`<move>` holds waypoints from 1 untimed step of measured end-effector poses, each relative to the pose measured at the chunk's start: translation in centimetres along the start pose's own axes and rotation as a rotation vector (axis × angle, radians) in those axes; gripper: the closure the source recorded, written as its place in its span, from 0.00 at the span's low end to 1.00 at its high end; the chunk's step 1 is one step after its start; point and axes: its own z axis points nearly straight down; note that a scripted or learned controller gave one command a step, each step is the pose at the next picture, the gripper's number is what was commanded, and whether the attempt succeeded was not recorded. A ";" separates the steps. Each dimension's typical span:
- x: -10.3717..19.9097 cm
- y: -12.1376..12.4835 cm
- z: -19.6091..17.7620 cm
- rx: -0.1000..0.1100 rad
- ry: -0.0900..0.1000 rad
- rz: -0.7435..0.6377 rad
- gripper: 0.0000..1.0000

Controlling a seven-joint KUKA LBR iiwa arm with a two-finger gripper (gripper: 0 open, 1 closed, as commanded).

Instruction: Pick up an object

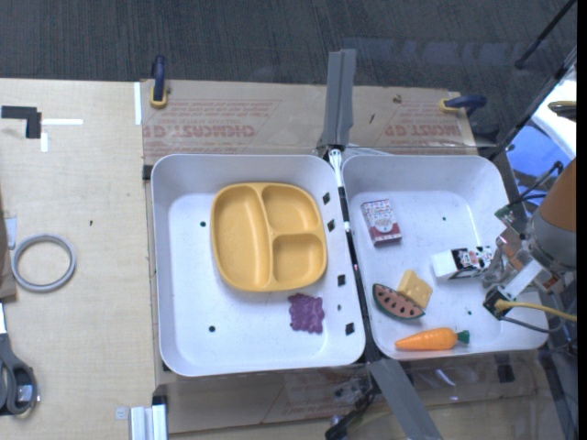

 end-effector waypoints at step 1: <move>3.1 1.9 0.4 0.002 0.001 0.369 1.00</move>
